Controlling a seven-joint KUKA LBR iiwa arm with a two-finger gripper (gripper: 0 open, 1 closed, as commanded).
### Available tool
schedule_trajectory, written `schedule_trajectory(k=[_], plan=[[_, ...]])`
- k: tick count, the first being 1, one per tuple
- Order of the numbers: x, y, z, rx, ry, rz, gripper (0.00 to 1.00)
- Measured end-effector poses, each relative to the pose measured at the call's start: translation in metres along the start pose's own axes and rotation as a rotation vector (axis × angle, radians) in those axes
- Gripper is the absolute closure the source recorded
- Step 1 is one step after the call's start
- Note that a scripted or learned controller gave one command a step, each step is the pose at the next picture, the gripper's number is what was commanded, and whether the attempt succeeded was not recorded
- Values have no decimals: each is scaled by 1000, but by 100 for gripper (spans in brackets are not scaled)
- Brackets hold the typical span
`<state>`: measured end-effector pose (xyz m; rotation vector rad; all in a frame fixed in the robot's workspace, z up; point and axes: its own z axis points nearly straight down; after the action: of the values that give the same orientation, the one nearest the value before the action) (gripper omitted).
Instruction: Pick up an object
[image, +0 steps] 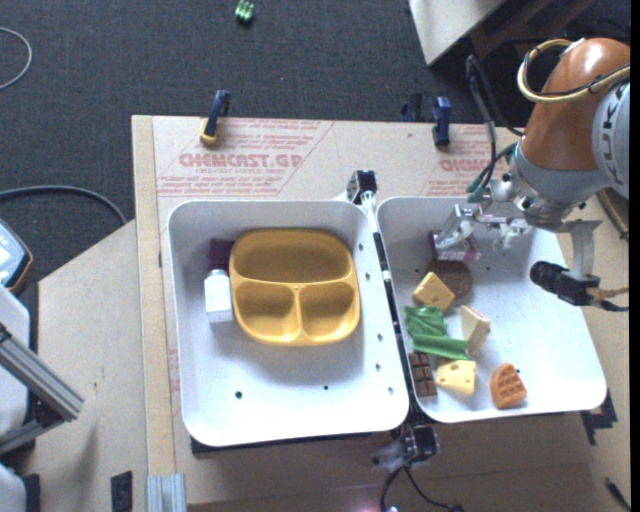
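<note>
My gripper (462, 236) hangs low over the back left part of the right bin (560, 330), with the grey arm and its orange band reaching in from the upper right. Right under its tip lies a small dark maroon piece (441, 242). Just in front of that sits a round brown cookie (455, 277), with a yellow cheese wedge (433, 291) leaning against it. Whether the gripper touches the maroon piece is not clear from this angle.
Further forward in the right bin lie green beans (432, 333), a pale bread piece (474, 326), a chocolate bar (423, 376), a second cheese wedge (457, 378) and an orange waffle (508, 386). The left bin (190, 400) holds a yellow divided plate (294, 286), a white bottle (218, 296) and a dark purple item (220, 251).
</note>
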<state>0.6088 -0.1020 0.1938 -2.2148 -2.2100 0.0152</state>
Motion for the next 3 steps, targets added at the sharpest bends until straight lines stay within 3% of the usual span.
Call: schedule_trajectory(k=[1,3], plan=[[0,3,-9,-15,-2,-2,0],[-1,-1,89,-9,0,-2,0]])
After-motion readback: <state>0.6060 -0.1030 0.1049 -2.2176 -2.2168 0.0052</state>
